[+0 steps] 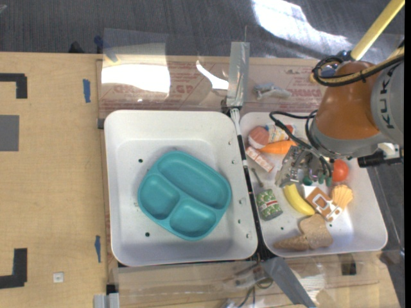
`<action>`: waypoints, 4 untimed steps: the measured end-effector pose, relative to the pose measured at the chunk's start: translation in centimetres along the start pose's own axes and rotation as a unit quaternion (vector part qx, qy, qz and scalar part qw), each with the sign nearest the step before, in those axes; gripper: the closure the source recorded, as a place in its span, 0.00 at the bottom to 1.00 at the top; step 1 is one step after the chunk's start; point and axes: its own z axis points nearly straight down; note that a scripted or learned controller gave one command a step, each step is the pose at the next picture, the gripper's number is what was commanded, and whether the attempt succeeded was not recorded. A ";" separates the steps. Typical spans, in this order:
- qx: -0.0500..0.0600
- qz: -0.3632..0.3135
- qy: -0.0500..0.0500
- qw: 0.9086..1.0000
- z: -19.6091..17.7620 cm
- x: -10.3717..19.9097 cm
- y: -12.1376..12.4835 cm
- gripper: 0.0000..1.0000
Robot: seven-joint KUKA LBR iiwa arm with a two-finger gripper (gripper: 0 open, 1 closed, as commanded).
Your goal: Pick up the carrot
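Hovering in the right bin (379,226), the gripper (297,169) hangs just below the carrot (279,148); its finger spread is unclear.

bright, soft; glare perhaps top right

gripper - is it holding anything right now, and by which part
Nothing is visibly held. The gripper hangs over the right bin, just below the carrot, which lies among the other toy food.

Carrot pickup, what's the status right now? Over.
Gripper low in the right bin, nothing seen held. Carrot lies just up-left of it, beside the pink toy. Banana and tomato crowd close by.
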 end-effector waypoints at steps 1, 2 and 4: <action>-0.002 0.105 -0.003 0.994 2.8 -1.2 -2.6 1.00; -0.002 0.106 -0.004 0.994 2.8 -1.2 -2.7 0.00; 0.000 0.168 -0.008 0.986 1.7 -7.0 -2.0 1.00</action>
